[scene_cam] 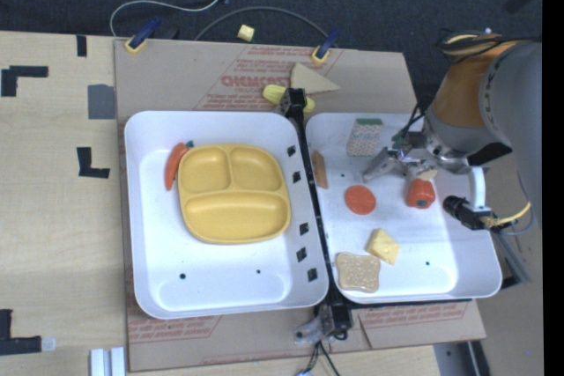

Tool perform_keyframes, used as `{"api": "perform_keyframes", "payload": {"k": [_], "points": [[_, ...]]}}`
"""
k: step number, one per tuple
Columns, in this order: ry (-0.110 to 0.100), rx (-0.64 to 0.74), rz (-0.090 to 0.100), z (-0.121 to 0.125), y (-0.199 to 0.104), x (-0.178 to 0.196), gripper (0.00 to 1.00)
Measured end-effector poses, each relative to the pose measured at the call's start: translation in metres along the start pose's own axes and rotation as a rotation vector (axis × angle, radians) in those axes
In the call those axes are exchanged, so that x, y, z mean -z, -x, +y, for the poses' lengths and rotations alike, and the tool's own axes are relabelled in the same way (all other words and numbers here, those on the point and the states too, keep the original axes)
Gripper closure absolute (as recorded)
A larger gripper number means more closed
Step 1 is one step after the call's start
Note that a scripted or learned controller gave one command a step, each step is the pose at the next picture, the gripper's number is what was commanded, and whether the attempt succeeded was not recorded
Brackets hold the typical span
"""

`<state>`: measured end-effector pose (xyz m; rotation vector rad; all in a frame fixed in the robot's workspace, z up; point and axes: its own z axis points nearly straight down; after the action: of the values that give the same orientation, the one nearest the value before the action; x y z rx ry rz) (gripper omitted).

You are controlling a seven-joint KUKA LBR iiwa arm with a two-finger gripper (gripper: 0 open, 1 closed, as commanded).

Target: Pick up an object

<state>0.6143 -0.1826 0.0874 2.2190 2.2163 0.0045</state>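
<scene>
While the arm reaches in from the right, the scene reads as follows:
Arm: grey with an orange band, low over the upper right part of the right bin (pixel 476 282)
Gripper: gripper (pixel 398 158) sits just above the bin floor, near the bin's upper middle, with one finger slanting out toward the left and down
Fingers: they look spread fairly wide, with nothing visible between them
Nearest things: a speckled grey-green block (pixel 364 137) lies just up and left of the gripper; a red round piece (pixel 359 200) lies just below it; an orange-red piece (pixel 420 192) lies just beside the wrist, partly under it
Other things in the right bin: a yellow wedge (pixel 383 246) and a slice of toast (pixel 358 271) near the front edge, well apart from the gripper; a thin brown strip (pixel 320 171) along the left wall
Left bin: left bin (pixel 145 277) holds a yellow divided plate (pixel 234 192), with a carrot (pixel 174 165) touching the plate's upper left edge
Step in hand: by my reading, the approach, with the gripper poised but nothing grasped yet
Which target: I cannot tell; the red round piece and the speckled block are both close
Next move calls for: centring the open fingers over one piece, descending until they straddle it, then closing before lifting
Risk: a finger could nudge the piece aside instead of bracketing it
</scene>
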Motion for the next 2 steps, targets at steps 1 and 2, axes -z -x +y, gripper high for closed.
{"api": "perform_keyframes", "payload": {"k": [1, 2], "points": [[-0.001, 0.009, 0.003, 0.0571, -0.0587, 0.0184, 0.00], [-0.007, 0.004, 0.002, 0.0541, -0.0547, 0.0266, 1.00]]}}
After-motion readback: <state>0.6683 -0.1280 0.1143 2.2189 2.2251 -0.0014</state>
